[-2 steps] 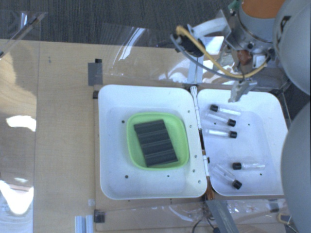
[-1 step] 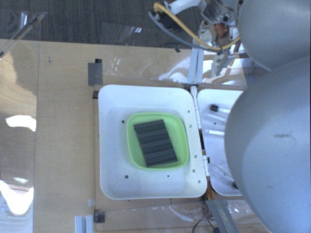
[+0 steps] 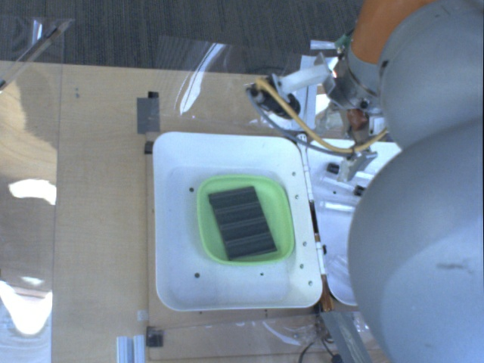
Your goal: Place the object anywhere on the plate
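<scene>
green plate [image 3: 281, 225] sat in the left white bin [image 3: 174, 203] with a dark ribbed block [image 3: 242, 223] lying on it. grey arm [image 3: 423, 165] loomed at right, covering the right bin [image 3: 336, 203]; whether its gripper was apart or together, i could not tell.

The arm [image 3: 423, 225] is made of big rounded grey shells with a smooth, matte surface, and one shell has a small dark scratch. Above the wrist there is an orange band [image 3: 378, 13]. Near the wrist sits a white bracket [image 3: 306, 78], and a yellow cable [image 3: 302, 123] together with a black one bends out from it in a loop.
</scene>
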Action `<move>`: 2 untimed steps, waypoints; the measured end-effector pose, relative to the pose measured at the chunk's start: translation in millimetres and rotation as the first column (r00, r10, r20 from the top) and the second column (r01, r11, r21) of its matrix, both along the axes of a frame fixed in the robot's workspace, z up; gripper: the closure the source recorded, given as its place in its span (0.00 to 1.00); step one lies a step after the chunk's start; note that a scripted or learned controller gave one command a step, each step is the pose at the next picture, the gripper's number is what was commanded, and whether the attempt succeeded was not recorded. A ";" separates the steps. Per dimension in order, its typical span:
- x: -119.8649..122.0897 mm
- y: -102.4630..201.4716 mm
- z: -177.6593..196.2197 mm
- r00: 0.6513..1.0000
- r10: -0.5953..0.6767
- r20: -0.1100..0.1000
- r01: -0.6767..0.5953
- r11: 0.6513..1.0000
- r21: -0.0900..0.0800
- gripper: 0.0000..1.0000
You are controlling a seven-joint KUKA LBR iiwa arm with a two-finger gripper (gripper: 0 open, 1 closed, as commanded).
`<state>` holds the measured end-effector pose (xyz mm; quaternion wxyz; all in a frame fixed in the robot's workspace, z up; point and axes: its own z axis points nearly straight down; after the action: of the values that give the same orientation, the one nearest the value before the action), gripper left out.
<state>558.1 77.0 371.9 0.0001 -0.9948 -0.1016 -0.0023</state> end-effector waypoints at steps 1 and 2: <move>-1.1 30.1 -50.3 1.000 0.001 -0.001 -0.001 1.000 -0.001 0.00; 13.2 -34.5 2.3 0.999 0.046 0.002 -0.046 0.999 -0.003 0.00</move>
<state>571.3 42.5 374.2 -0.0016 -0.9922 -0.1244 -0.0033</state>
